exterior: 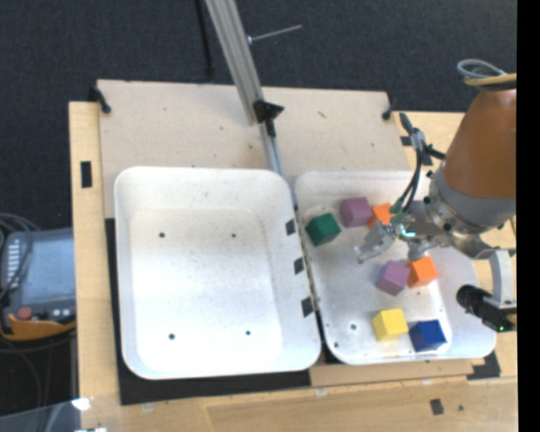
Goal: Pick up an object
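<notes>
— Blocks first: what have you got in the right bin (342, 342)?

— Six small foam-looking cubes with matte faces on smooth white plastic. I see a green cube (323, 229) near the bin's left wall, a purple cube (355, 211) beside it, and an orange cube (382, 213) touching that purple one. Lower down, a second purple cube (392, 276) sits against a second orange cube (423, 271). A yellow cube (389, 323) and a blue cube (427, 334) lie side by side near the front rim. As cubes they have no long axis; most sit turned slightly off the bin's edges.

— And the arm?

— From my screen it reaches in from the right, orange band above a grey wrist, pointing down. The gripper (378, 239) hangs between the upper cubes and the lower purple one, metal fingers (367, 250) spread apart, nothing between them.

— Left bin (130, 241)?

— Shallow, white, rounded corners, faintly speckled floor.
</notes>
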You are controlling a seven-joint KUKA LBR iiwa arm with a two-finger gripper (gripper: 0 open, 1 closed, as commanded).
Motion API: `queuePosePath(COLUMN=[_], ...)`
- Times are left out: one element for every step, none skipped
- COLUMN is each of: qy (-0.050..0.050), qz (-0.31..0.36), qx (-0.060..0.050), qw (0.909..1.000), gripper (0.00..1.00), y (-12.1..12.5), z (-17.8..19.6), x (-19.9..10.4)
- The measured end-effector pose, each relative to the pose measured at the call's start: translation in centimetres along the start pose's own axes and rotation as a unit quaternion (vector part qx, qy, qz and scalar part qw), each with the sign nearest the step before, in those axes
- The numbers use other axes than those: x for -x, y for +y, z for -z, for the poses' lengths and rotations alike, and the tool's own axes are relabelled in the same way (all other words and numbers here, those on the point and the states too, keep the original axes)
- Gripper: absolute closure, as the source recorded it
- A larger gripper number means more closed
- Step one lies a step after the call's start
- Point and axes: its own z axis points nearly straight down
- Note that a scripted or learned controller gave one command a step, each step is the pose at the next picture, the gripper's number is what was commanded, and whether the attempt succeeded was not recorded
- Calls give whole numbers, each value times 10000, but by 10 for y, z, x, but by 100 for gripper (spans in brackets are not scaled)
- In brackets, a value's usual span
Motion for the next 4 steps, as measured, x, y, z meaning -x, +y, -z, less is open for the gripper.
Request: queuePosePath(qy=[-5,-4,-1,-11], qz=[-15,-15,-16,-17], qx=[26,-7,-18,18], qw=[10000,10000,10000,10000], gripper=[0,0,0,0], y=[1,-8,-14,-13], z=[2,-55,-117,-168], x=[0,5,6,8])
